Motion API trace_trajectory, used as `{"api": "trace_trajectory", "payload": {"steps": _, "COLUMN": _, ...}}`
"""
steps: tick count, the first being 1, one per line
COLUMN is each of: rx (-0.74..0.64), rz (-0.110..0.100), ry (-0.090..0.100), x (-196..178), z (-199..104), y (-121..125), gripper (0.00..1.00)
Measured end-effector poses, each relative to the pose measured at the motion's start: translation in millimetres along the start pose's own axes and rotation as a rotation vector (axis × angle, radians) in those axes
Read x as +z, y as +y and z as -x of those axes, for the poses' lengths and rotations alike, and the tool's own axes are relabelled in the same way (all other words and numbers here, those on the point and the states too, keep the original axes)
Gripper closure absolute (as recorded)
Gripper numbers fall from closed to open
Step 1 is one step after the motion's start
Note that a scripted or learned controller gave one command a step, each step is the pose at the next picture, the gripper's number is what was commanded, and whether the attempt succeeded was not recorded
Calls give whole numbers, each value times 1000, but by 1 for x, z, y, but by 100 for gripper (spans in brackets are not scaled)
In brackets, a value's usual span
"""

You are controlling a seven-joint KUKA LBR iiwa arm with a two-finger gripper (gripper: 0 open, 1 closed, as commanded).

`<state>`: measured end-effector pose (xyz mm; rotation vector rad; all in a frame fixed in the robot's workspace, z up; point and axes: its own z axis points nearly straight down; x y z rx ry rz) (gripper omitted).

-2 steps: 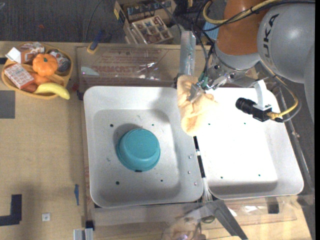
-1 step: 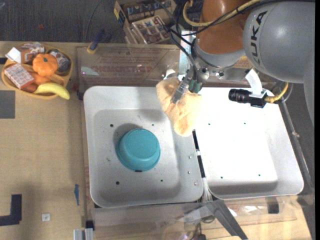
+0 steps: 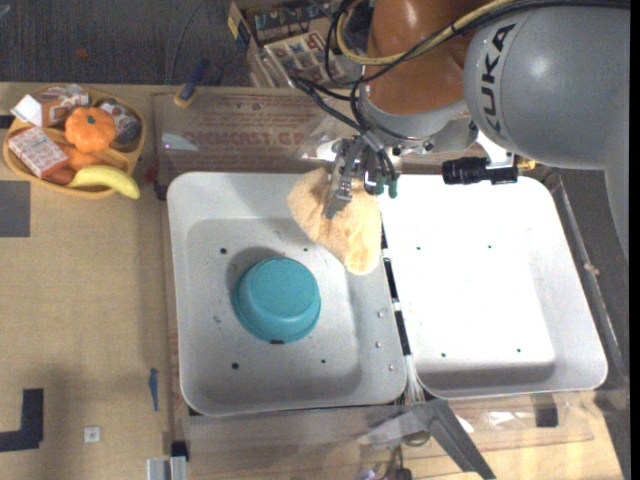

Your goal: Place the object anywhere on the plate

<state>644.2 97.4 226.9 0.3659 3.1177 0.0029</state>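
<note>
Gripper (image 3: 352,183) sits over the upper right corner of the left bin (image 3: 200,368), at about 1 o'clock from the teal plate (image 3: 278,299). The plate lies upside down or dome-like in the bin's middle; hard to tell which.

The object, a floppy tan cloth-like piece (image 3: 340,226), hangs or drapes right at the fingertips, with its lower end near the bin's right wall. The jaws appear clamped on its upper edge, though the contact is partly hidden by the fingers.

Judgement: the grasp looks done, or nearly so; transport and release are not. The cloth is near the plate but apart from it. Remaining: carry toward 7 o'clock, lower over the plate, let go.

Right bin (image 3: 500,298) plays no part.
</note>
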Motion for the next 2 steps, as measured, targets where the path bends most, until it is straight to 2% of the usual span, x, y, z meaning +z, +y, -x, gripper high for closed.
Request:
{"api": "trace_trajectory", "payload": {"steps": 1, "rx": -234, "rz": 2, "ry": -4, "x": 1, "z": 9, "y": 6, "gripper": 100}}
{"api": "trace_trajectory", "payload": {"steps": 2, "rx": -234, "rz": 2, "ry": -5, "x": 0, "z": 9, "y": 5, "gripper": 0}}
